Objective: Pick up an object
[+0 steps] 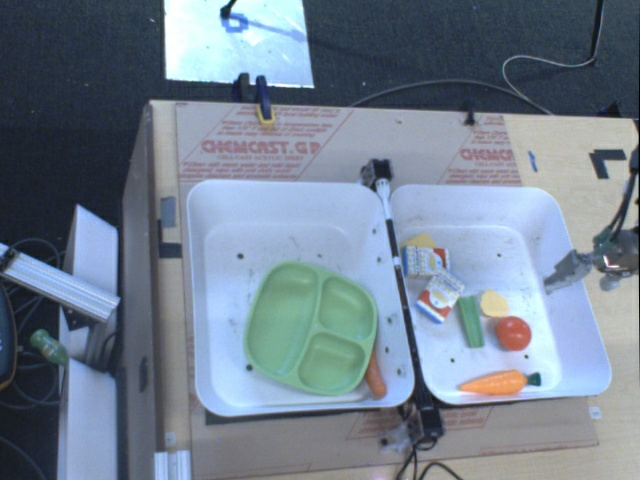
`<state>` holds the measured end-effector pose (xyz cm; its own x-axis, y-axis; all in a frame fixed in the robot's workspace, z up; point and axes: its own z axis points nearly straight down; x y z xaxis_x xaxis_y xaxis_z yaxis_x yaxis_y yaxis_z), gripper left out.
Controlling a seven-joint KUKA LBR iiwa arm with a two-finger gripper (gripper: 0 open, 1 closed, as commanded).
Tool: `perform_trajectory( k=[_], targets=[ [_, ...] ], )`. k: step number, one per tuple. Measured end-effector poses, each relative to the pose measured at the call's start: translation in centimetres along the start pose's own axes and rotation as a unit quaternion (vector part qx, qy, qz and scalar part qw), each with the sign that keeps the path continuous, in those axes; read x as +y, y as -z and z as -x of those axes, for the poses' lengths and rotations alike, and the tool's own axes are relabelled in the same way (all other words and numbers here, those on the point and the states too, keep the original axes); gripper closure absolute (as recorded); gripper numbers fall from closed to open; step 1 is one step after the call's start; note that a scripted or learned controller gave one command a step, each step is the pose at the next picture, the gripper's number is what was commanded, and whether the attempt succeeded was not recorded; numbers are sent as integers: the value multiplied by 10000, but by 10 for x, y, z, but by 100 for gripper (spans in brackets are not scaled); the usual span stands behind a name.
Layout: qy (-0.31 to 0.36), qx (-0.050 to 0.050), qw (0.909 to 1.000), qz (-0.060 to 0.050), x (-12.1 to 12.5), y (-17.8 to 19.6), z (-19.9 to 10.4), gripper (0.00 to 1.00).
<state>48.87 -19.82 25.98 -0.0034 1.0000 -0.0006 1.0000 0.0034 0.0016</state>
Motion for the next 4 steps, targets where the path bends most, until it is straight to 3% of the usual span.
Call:
perform_trajectory(
  k=[1,2,3,4],
  targets=[
    [-2,5,10000,-10,-2,-101,-40,0],
    [0,1,10000,-2,65,-176,-48,0],
    [11,5,10000,10,168,-175,-93,0],
    [34,-8,10000,19,168,-164,-92,100]
  ],
)
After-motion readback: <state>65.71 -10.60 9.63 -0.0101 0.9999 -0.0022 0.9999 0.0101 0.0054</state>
